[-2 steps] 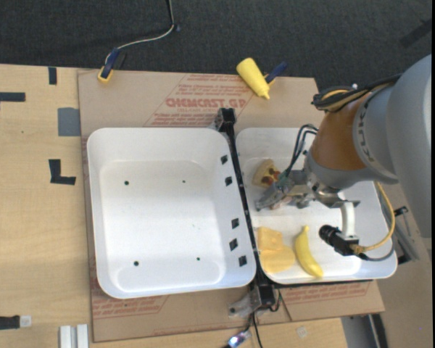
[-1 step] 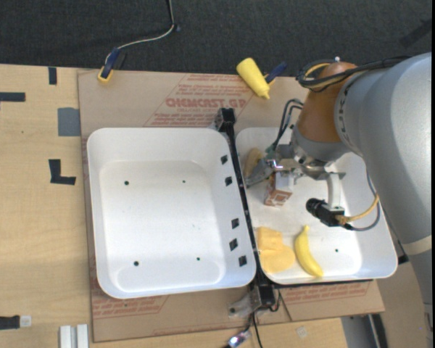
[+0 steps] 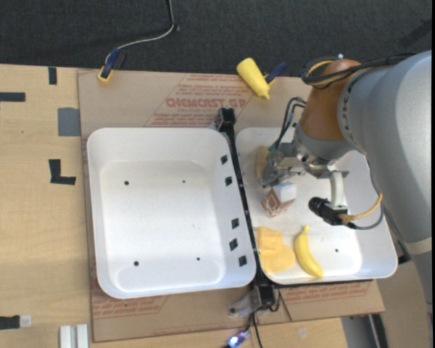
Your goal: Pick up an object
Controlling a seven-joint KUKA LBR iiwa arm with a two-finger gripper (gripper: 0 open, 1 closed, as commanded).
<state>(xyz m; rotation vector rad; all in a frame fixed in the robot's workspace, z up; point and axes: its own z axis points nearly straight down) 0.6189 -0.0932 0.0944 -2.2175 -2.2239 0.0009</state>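
1. Brown-and-white small carton point(image 3: 278, 198) sits in the right white bin point(image 3: 370, 267), above the yellow banana point(image 3: 307, 252).
2. The two-finger gripper point(image 3: 281, 171) hangs directly over the carton; its grip cannot be told.

- Both white bins point(image 3: 159, 216) look like smooth, slightly glossy plastic.
- The banana point(image 3: 307, 252) has a smooth, waxy yellow skin.
- The bench point(image 3: 29, 216) looks like matt wood.
- The arm point(image 3: 391, 136) has a smooth grey casing.

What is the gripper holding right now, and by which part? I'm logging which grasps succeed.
It cannot be told: the gripper sits low over a small brown-and-white object in the right bin, but the contact is hidden.
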